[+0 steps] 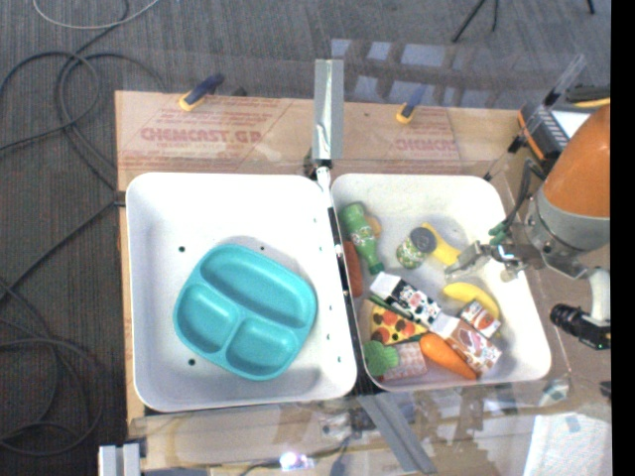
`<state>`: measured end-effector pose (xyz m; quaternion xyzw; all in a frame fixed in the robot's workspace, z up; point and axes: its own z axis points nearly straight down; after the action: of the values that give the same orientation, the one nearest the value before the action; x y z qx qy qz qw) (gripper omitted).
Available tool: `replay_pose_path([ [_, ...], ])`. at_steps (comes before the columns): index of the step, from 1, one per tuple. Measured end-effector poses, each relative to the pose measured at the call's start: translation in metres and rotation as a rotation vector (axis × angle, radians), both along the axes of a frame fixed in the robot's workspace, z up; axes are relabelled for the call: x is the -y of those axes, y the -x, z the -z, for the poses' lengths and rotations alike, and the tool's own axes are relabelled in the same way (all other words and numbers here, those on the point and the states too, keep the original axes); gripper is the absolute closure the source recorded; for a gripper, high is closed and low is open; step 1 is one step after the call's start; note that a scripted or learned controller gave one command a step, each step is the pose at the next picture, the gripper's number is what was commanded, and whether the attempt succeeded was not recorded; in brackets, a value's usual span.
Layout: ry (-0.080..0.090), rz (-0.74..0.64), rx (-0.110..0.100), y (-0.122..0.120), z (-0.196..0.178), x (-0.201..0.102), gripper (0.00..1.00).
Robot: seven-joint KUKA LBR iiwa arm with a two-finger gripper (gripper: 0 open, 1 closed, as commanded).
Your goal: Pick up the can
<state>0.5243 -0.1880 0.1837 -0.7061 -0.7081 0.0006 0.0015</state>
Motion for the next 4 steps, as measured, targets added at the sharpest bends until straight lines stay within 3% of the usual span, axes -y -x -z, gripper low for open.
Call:
replay_pose_path([
  [1, 0.002, 0.144, -0.001, -0.075, 0.069, 0.005, 0.00],
  [2, -0.005, 0.202, 0.021, -0.047, 0.090, 0.017, 0.00],
  [3, 0.004, 0.184, 0.002, -0.103, 0.055, 0.020, 0.00],
  [4, 0.005, 0.115, 0.001, -0.144, -0.008, -0.030, 0.00],
])
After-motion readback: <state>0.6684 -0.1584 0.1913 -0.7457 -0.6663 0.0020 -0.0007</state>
